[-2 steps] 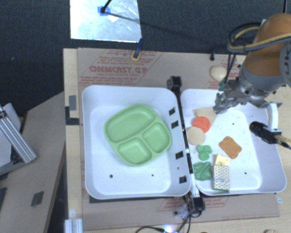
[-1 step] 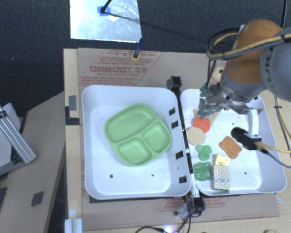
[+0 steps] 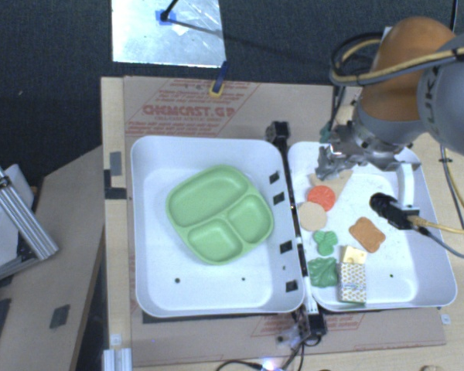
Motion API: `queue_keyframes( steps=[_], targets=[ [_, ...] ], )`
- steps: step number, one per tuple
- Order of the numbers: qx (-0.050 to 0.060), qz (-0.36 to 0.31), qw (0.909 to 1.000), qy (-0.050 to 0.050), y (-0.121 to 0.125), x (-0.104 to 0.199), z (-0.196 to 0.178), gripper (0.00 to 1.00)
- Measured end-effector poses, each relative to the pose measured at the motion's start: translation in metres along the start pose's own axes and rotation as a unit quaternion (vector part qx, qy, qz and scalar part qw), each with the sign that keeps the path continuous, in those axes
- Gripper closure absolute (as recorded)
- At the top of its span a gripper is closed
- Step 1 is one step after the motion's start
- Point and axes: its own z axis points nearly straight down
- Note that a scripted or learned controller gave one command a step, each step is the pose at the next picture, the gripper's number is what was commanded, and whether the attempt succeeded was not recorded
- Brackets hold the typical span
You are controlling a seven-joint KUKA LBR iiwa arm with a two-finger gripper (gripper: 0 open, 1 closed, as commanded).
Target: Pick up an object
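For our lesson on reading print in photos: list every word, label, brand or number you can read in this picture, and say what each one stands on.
"CHEMCAST GP" in red capitals, on the brown cardboard sheet under the two shallow white bins.
Smaller red print beside and below it on the same sheet: too blurred to read.
Red print on the cardboard's front edge: too small to read.
Pattern on the small yellow-and-white packet: no legible text.

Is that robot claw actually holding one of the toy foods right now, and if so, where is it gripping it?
It cannot be told. The gripper sits low over the right bin's far corner, near a tan piece.
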Motion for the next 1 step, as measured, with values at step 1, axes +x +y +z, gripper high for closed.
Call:
queue_keyframes(
  steps=[1],
  targets=[
    [-0.001,0.002,1.0,0.0,0.0075,-0.0036,0.0072,1.0]
  ],
)
